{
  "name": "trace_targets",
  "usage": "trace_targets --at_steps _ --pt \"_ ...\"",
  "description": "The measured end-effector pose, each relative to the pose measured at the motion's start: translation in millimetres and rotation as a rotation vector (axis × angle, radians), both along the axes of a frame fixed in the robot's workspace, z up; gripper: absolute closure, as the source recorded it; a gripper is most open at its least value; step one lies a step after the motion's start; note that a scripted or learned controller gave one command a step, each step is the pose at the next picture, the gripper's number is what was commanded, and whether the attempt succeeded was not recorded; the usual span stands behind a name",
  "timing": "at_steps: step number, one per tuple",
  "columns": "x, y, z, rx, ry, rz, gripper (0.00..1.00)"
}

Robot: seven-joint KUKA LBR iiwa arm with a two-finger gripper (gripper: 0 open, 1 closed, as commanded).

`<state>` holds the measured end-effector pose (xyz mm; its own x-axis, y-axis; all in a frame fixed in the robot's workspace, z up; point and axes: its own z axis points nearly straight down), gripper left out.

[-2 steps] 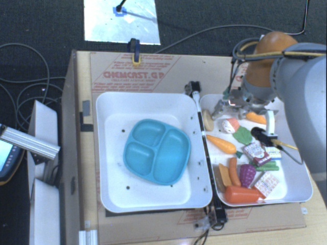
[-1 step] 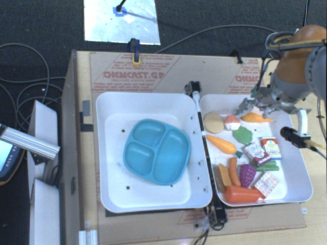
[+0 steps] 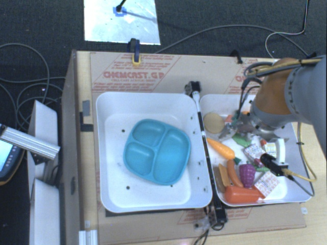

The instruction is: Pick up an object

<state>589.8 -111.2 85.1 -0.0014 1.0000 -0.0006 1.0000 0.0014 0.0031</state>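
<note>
Blue plastic divided plate [image 3: 157, 151] sits in left white bin [image 3: 110, 137]. Right white bin [image 3: 292, 200] holds orange toy carrot [image 3: 220, 148], purple grapes [image 3: 247, 173], misc. Gripper [image 3: 236, 128] low inside w/ them; grip state can't tell.

Cardboard-topped bench [image 3: 153, 68] under two white bins [image 3: 110, 116], perhaps a clamp [image 3: 135, 49].

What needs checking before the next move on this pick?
1. Hand over the right bin: ok, low above the clutter at its far end.
2. Object held: cannot tell, the wrist hides it.
3. Targets available: ok; carrot, purple toy and red piece lie in the right bin.
4. Targets separated: not ok, the items are crowded together and touching.
5. Left bin: ok, holds the blue divided plate, well away from the arm.
</note>
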Motion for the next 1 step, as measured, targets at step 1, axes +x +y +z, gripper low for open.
trace_targets --at_steps 1 --pt "52.4 -32.8 0.0 -0.001 0.0 0.002 0.0"
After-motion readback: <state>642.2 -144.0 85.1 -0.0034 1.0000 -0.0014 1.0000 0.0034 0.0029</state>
